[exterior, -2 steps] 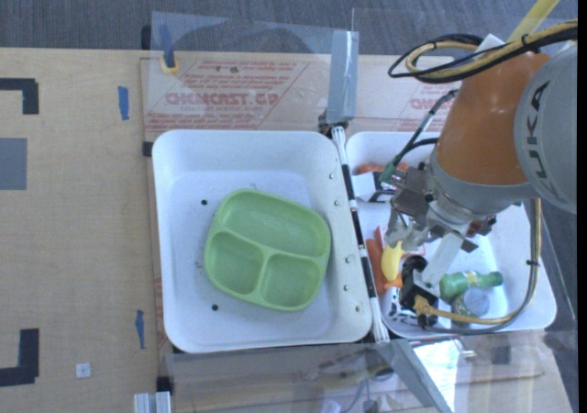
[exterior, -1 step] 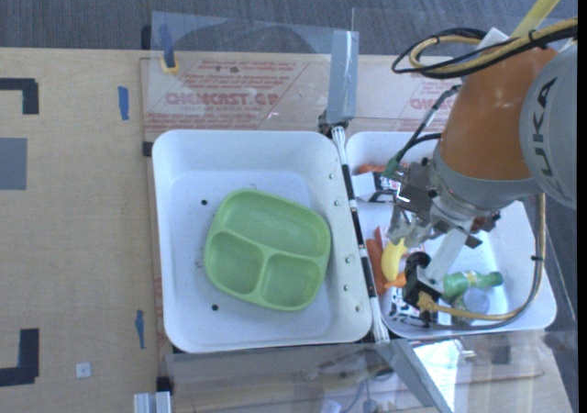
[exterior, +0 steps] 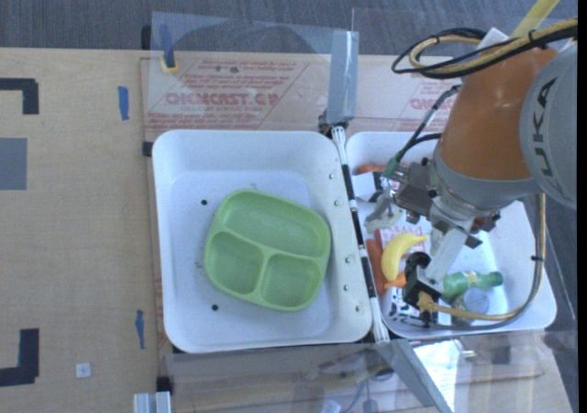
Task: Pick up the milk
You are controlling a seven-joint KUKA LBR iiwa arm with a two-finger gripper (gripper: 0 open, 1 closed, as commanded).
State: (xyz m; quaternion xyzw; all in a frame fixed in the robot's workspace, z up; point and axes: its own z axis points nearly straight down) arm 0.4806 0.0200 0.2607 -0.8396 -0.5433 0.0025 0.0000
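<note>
view-left bin (exterior: 179,218): green three-part plate (exterior: 267,249) | view-right bin (exterior: 514,260): yellow banana (exterior: 396,253), green bottle-like thing (exterior: 470,282) near it

Two white bins stand side by side on the bench. The left bin (exterior: 170,173) holds a green plate (exterior: 266,251) with three sections. The arm (exterior: 491,117) reaches over the right bin (exterior: 543,308), and its gripper (exterior: 385,209) hangs just above a banana (exterior: 396,253). A green bottle (exterior: 472,281) lies near the banana.
</note>
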